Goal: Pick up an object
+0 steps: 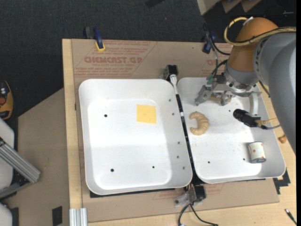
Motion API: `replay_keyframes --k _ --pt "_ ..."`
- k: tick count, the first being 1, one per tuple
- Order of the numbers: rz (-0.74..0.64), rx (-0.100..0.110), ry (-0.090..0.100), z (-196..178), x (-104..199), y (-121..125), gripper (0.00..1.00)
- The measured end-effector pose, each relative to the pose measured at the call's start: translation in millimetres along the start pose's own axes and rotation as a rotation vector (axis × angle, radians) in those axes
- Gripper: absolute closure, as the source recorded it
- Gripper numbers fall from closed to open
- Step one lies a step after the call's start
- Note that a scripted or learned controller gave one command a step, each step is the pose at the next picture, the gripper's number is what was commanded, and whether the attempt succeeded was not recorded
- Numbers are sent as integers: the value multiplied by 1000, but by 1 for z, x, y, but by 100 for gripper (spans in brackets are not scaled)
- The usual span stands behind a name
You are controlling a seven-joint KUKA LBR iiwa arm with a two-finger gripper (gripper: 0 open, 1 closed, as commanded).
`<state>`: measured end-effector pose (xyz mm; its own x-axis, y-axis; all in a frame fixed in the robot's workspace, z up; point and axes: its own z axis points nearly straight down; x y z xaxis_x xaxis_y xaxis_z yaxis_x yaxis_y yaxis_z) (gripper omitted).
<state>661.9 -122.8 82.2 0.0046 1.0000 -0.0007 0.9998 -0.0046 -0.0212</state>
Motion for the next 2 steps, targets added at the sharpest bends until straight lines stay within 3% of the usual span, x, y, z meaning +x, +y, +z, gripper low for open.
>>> replay_keyframes --k 2 --pt "-1 -2 -1 0 22 -1 0"
